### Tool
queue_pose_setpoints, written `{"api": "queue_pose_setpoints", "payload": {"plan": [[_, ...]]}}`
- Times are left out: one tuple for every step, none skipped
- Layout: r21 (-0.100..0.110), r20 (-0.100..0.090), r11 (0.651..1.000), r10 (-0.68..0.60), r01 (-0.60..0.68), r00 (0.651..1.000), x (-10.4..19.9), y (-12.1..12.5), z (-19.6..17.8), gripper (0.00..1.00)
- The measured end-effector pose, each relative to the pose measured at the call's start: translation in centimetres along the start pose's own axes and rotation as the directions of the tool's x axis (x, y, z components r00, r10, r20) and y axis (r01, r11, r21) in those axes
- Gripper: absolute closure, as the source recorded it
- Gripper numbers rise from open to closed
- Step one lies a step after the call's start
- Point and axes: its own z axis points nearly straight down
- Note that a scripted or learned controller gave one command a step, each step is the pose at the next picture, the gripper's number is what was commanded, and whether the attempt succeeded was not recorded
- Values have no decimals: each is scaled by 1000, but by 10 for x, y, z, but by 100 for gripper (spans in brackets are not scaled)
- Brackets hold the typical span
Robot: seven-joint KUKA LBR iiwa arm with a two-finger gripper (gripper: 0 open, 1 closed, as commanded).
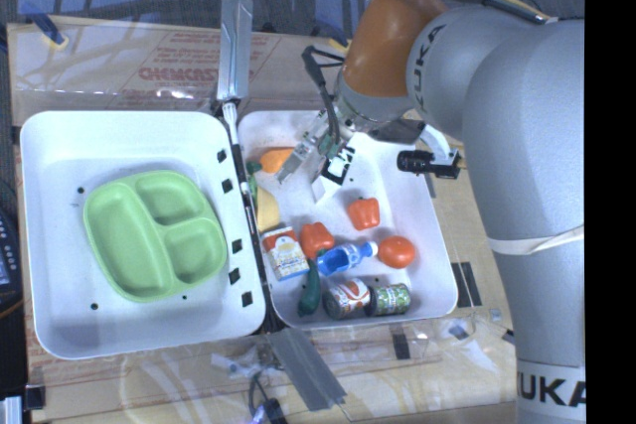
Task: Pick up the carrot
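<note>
The green plate [154, 233] sits in the left bin [60, 134]. The carrot [275, 159] lies in the right bin [437, 253], near its divider-side wall. The gripper [316, 157] hangs just right of it, fingers spread, nothing between them. It should shift left and straddle the carrot; the wall crowds the left, with freer room rightward.

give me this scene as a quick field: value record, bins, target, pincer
left bin: holds a green divided plate
right bin: carrot, red and orange toy produce, blue bottle, two cans, small carton
target: carrot, at the right bin's upper left, near the divider
pincer: low over the right bin, just right of the carrot
grasp: cannot tell from this view
arm: grey with orange band, reaching in from the right
</note>
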Motion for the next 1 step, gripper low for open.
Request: {"api": "queue_pose_setpoints", "payload": {"plan": [[-2, 2, 982, -190, 190, 982, 15, 3, 27, 0]]}}
